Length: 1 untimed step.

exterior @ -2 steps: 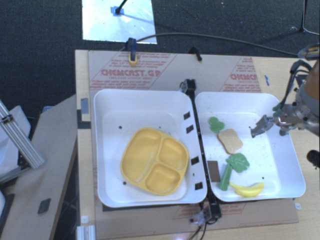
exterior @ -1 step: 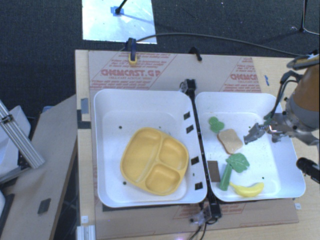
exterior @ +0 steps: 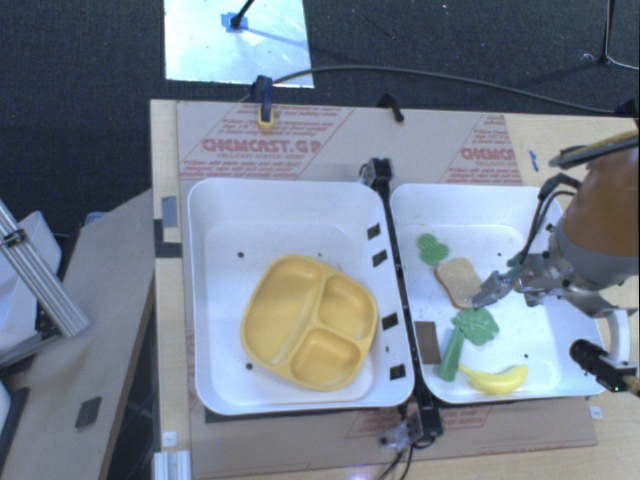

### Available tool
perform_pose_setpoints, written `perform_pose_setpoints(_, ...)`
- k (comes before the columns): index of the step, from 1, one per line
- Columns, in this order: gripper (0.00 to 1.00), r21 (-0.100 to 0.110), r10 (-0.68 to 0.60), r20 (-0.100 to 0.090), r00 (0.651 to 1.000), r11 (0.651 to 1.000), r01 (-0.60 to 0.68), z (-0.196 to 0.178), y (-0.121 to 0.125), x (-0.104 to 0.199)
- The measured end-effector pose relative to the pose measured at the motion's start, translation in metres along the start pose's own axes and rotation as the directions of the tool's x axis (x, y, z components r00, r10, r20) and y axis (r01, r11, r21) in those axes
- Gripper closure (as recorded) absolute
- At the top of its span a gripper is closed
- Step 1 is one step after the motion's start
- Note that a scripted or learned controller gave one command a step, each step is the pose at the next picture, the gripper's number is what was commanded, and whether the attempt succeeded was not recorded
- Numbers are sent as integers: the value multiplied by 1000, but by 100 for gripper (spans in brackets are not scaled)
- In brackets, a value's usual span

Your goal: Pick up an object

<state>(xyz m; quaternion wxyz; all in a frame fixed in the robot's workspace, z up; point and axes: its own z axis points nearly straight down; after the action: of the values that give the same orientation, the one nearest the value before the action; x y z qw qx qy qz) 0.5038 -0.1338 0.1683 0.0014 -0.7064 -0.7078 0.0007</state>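
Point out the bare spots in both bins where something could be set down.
Left bin: bare floor along the back wall and left wall, around the yellow divided tray. Right bin: bare strip along the back wall, behind the green round piece. Crowded: the right bin's middle and front, with the tan slice, green stalk, banana and end effector.

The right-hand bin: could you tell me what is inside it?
The right bin holds a banana, green toys, a tan slice and the gripper.
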Motion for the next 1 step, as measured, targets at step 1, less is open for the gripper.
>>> perform_pose_setpoints(1, 0, -2, 1, 1, 1000, 1000, -1, 58, 2, -8)
